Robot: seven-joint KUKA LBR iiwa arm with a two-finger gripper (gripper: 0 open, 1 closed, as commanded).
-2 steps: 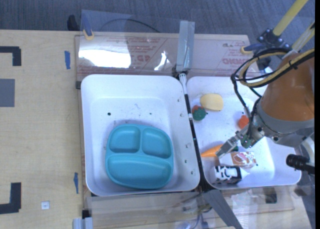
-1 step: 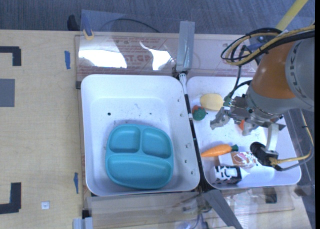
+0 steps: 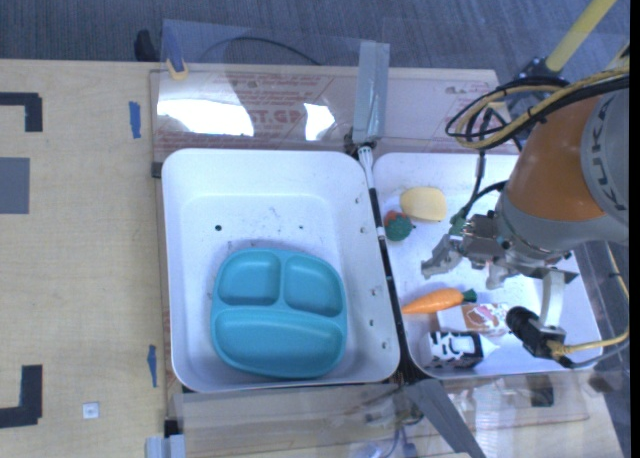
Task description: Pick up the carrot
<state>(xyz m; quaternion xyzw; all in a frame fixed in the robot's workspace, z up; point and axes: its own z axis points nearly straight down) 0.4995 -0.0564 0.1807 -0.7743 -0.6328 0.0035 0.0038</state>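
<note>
1. Camera view puts the small orange toy carrot with a green leafy end [image 3: 437, 300] in the right-hand shallow white bin [image 3: 440, 168], lying flat near that bin's left wall, its pointed tip toward the wall and its green end toward the arm.
2. The two-finger metal gripper [image 3: 470, 258] hangs just above and slightly right of the carrot; its fingers stand apart with nothing between them.
3. The carrot looks like a light, stiff plastic toy with a smooth, tapering body, so it will likely slip if pinched near the thin tip.
4. The thick middle, nearer the green end, offers the best hold, with the fingers closing across its short width.
5. Crowding is the risk: a red-and-white packet [image 3: 484, 318] touches or nearly touches the green end, and a black-and-white toy [image 3: 456, 346] lies just below.
6. A yellow rounded toy [image 3: 424, 203] and a small green-and-red piece [image 3: 397, 225] sit farther up, well apart.
7. The left white bin [image 3: 190, 246] holds a blue divided plastic plate [image 3: 279, 314].
</note>
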